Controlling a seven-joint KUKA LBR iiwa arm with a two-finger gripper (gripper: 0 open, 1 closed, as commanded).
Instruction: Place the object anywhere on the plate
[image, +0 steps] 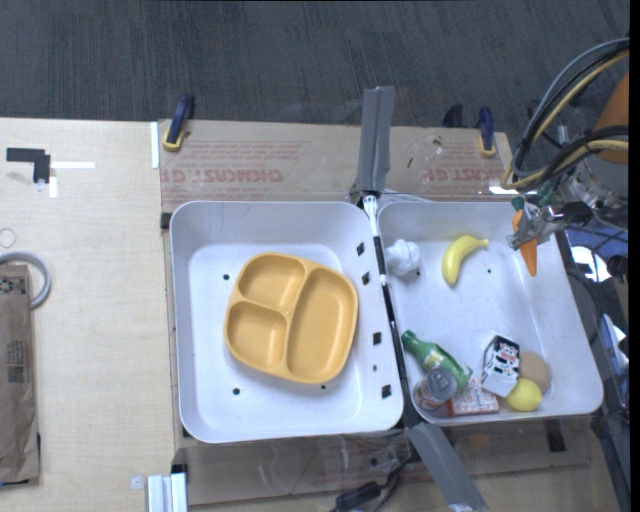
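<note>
A yellow plate with three compartments lies in the middle of the left bin. My gripper hovers over the far right corner of the right bin. It is shut on a thin orange carrot, whose pointed tip hangs down below the fingers. A bit of orange also shows above them. The plate sits far to the left of the gripper, across the divider between the bins.
The right bin holds a banana, a small white object, a green bottle, a can, a small carton, a lemon and a tan round item. Cables and the arm crowd the right edge.
</note>
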